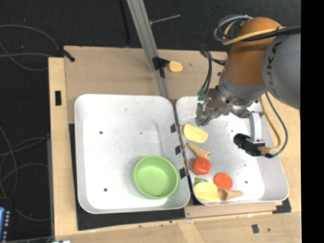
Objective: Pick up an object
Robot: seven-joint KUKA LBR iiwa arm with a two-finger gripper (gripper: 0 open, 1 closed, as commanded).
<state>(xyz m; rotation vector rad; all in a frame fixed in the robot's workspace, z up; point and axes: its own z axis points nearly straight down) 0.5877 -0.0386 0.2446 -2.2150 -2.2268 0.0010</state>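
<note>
Reaches in from the right: grey arm (283, 70) with an orange band (250, 49) above the wrist, end effector (204, 116) lowered over the far left corner of the right bin (276, 184). Impossible to tell whether the end effector is released or clenched; too dark and too small against the white floor. Nothing visibly held in it.

Lies just below the end effector, close to its tip, touching or not unclear: pale yellow piece (195, 133), near the left wall of the right bin. Follows just beside it, toward the near edge: a tan cone (199, 150), then a red tomato-like ball (202, 165), the three in a loose line along the wall. Sits near the front edge of the same bin: an orange-red round piece (223, 180), a yellow rounded piece (206, 191) touching the front wall, and a second cone (231, 194) lying on its side against that yellow piece. Shows between the ball and the yellow rounded piece: a small green scrap (200, 180).

Holds one thing, the left bin (88, 135): a green bowl (155, 176), upright, near the front right corner.

Rests on the bare counter (101, 70) behind the bins, well apart from the rest: a small yellow lump (175, 66). Rises at a slant from between the two bins: a metal pole (143, 32).
</note>
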